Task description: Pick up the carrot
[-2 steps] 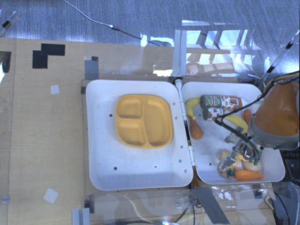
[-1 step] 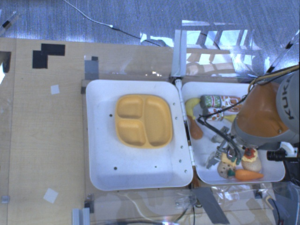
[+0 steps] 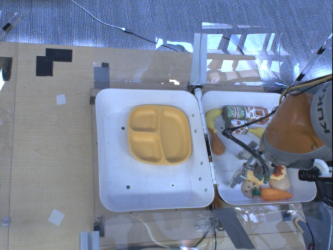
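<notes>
The carrot (image 3: pixel 276 194) lies at the right bin's (image 3: pixel 225 191) front edge, touching other toys. It looks light, rigid and smooth; gripping across its thick middle seems safest. The gripper (image 3: pixel 248 172) hovers just beside it, its state unclear.

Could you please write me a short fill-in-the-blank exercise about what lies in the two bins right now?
1. The yellow divided plate lies in the ____ bin.
2. The carrot lies near the front edge of the right bin, and its colour is ____.
3. The plate has ____ compartments.
4. The claw hangs over the ____ bin, beside the carrot.

Missing words: left; orange; three; right
</notes>
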Controlling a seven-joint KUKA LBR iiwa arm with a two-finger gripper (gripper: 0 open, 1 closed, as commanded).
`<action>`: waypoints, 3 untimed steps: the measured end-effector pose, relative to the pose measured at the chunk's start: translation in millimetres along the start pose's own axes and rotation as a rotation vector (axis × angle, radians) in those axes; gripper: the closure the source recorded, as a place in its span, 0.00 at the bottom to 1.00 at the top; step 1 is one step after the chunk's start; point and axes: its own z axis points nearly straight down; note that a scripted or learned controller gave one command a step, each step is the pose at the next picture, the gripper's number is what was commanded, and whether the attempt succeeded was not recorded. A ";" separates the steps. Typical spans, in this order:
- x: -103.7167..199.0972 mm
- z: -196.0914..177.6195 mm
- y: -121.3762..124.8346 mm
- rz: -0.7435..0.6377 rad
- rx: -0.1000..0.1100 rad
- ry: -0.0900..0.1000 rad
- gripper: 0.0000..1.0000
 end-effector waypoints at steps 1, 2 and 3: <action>0.8 0.3 -2.4 0.133 0.004 0.001 0.00; -2.7 -12.9 0.7 0.126 -0.002 -0.010 1.00; -9.1 -149.3 -15.2 0.198 0.002 -0.007 1.00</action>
